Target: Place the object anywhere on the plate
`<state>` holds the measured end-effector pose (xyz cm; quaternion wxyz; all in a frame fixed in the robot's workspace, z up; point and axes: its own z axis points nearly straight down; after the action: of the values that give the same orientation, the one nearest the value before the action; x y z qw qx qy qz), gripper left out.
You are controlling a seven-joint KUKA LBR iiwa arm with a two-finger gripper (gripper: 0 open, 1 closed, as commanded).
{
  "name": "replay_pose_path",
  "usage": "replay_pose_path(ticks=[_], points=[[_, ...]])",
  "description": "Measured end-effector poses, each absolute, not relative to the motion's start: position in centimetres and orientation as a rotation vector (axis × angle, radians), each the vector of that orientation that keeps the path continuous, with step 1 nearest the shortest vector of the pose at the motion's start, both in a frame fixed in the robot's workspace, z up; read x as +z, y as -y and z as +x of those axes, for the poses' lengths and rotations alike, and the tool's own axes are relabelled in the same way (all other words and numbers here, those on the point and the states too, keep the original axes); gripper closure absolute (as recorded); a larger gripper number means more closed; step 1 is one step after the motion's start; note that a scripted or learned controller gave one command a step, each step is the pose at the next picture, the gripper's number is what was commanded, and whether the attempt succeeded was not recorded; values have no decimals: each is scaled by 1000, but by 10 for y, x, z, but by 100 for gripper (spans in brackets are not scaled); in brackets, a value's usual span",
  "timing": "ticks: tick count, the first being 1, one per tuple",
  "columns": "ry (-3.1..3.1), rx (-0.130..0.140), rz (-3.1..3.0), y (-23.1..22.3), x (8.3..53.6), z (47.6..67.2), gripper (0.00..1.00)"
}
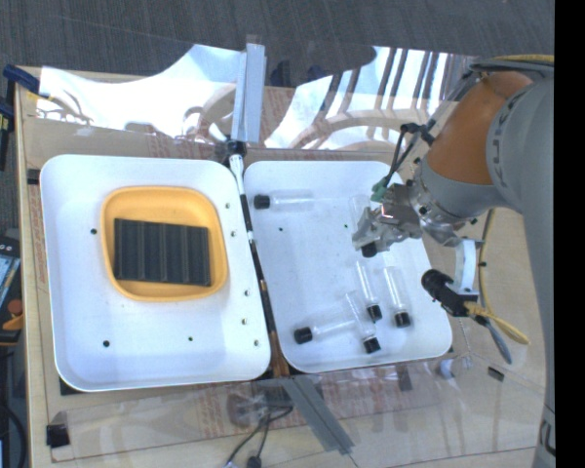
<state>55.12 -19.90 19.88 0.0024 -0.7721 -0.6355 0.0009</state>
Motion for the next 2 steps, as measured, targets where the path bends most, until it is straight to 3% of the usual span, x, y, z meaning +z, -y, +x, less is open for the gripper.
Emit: replay_pose_path(ticks=[1,2], points=[[2257,0,-2185,170,295,634,100],[2348,2,-2080,118,253,605,100]])
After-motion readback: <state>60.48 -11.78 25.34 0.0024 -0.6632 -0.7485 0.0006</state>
